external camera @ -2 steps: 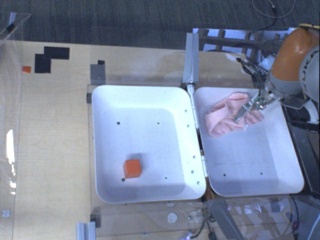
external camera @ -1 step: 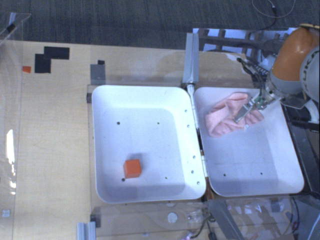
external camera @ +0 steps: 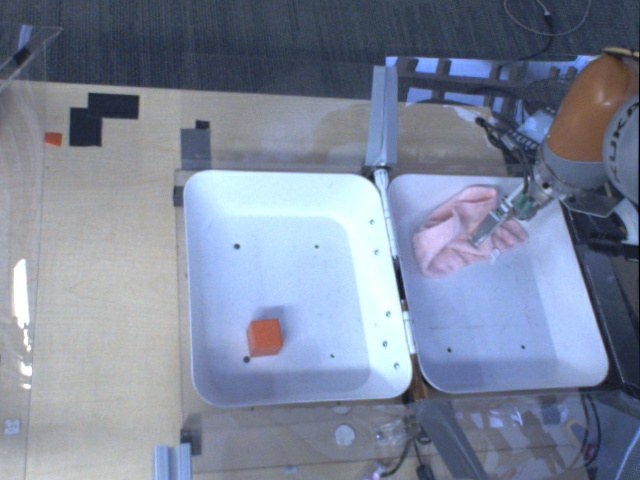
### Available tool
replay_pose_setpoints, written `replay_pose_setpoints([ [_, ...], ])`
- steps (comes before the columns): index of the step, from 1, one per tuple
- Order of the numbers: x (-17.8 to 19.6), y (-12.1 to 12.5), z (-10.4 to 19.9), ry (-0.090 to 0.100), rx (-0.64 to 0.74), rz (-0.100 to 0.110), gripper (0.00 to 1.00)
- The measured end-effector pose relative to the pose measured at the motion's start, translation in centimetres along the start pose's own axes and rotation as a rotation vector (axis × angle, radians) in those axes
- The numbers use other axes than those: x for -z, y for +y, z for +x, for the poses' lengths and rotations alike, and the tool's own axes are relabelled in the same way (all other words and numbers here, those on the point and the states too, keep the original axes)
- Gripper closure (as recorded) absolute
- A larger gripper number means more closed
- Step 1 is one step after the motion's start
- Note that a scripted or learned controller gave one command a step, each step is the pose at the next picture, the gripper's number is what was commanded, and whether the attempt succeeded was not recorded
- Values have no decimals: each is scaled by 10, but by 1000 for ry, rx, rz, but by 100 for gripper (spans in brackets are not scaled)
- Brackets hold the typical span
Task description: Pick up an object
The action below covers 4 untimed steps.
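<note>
- Camera view: we read the step as the grasp itself. The pincer [external camera: 497, 222] is down in the right bin [external camera: 520, 358], with its fingers right on the pink cloth [external camera: 450, 240].
- The pink cloth lies bunched in the upper half of the right bin, nearer that bin's left wall than its right.
- Pincer state: the fingers look narrow and pressed into the cloth's right edge. We cannot tell whether any fabric is actually pinched between them, so we do not count it as held.
- Next move, our guess: close firmly on a fold, then lift straight up. Soft cloth can slip out or drape, so the lift should confirm the hold.
- Other candidate: an orange block [external camera: 265, 337] sits alone in the lower part of the left bin [external camera: 290, 193], well apart from the pincer.
- Around: the metal divider [external camera: 381, 118] stands between the bins at the back, with black and orange markers [external camera: 95, 120] on the worktop [external camera: 100, 298] far left.
- In the way: nothing sits between pincer and cloth. The bin wall is near the cloth's left side, but not on the approach side.
</note>
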State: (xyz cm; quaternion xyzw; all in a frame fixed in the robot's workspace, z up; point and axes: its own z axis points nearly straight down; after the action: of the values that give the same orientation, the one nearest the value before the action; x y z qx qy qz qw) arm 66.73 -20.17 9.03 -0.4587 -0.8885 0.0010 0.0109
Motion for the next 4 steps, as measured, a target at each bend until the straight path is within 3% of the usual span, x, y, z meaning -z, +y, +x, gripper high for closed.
replay_pose_setpoints([
  [1, 0, -6, -5, -5, 173, 6, 0],
  [2, 17, 1, -8, -34, 174, -18, 100],
  [3, 85, 4, 24, -24, -266, -22, 100],
  [4, 74, 32, 75, -21, -176, -18, 100],
])
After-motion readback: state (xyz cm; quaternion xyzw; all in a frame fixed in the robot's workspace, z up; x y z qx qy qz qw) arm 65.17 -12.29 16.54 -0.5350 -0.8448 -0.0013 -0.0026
